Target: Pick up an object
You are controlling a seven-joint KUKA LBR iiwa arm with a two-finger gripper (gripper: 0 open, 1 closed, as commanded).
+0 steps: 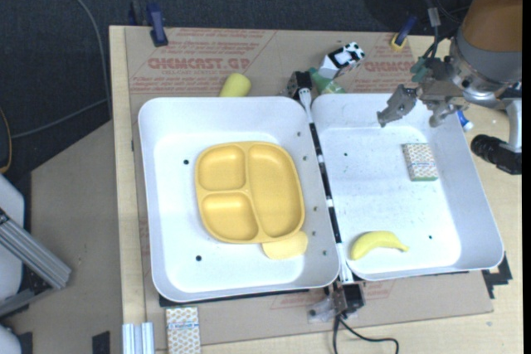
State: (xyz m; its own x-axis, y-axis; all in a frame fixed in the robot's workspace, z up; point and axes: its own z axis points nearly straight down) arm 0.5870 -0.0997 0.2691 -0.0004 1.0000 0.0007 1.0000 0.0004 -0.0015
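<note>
Since the gripper (413, 108) hangs spread open with nothing in it at the upper right of the frame, I'd drop it straight down over the small speckled block (420, 161) just below in the right bin (465, 249), then squeeze.

A brown board-topped bench (249, 50) is seen from above, with two shallow white bins set side by side on it. The left bin (166, 178) and the right bin (465, 203) are joined edge to edge. Behind the left bin, a small yellow object (236, 84) is laid directly on the board, and a blue clamp (155, 22) is fixed at the bench's far edge.
</note>
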